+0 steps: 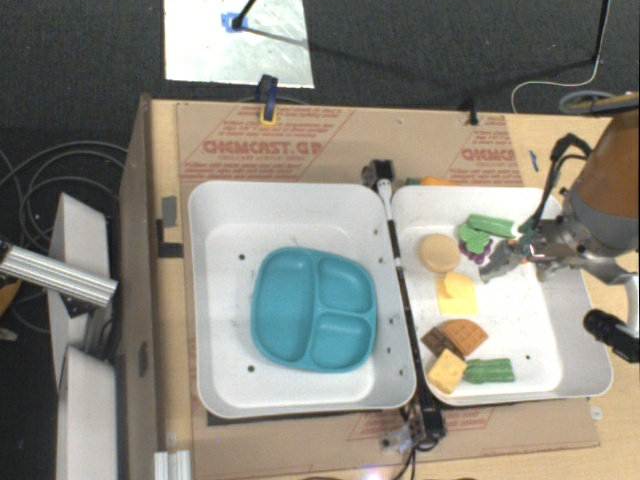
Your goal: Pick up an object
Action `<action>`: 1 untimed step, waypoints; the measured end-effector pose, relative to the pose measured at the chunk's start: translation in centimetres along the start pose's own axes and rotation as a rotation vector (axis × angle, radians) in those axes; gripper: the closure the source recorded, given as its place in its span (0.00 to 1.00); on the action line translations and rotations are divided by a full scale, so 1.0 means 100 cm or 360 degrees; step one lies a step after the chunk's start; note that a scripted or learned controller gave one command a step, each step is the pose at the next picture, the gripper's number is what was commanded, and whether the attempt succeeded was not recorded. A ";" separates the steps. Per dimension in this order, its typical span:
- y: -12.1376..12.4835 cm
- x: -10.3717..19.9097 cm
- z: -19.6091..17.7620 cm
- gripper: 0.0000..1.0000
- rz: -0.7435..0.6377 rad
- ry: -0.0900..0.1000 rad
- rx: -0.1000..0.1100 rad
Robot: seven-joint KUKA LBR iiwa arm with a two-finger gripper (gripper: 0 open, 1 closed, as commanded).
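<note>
Right now I am looking down at the desk (160,268), and the arm (610,193) is reaching in over the right bin (560,363). The pincer (497,260) is hanging low by the top of that bin, just beside a green block (487,227) and a small purple thing (477,252). I cannot tell if it is gripping anything, because the tip is too small and dark to make out.

I am thinking the step in hand is getting down onto one toy and closing on it. To do it well, I would be picking just one toy and lining up right over its middle. The toys near the pincer are sitting close together, so I would be going down slowly and straight so I am not knocking the others. Then I would be lifting gently and checking that the toy is really coming up.

I am counting now. Two white bins. One blue plate (313,309) in the left bin (215,368). In the right bin I am seeing two green blocks, the other one (489,371) near the bottom. One round tan cookie (437,252). One yellow piece (458,294). One brown waffle (458,337). One yellow cube (446,372). One purple thing.
</note>
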State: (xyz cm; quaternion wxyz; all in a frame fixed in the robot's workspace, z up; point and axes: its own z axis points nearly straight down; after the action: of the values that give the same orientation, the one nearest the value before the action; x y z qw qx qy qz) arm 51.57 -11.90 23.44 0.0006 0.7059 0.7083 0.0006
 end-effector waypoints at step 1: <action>0.023 0.020 0.149 0.00 -0.0004 0.0004 0.0017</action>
State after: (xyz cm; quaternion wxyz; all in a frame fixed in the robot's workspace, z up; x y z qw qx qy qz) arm 53.91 -9.90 8.57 -0.0042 0.7049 0.7093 -0.0022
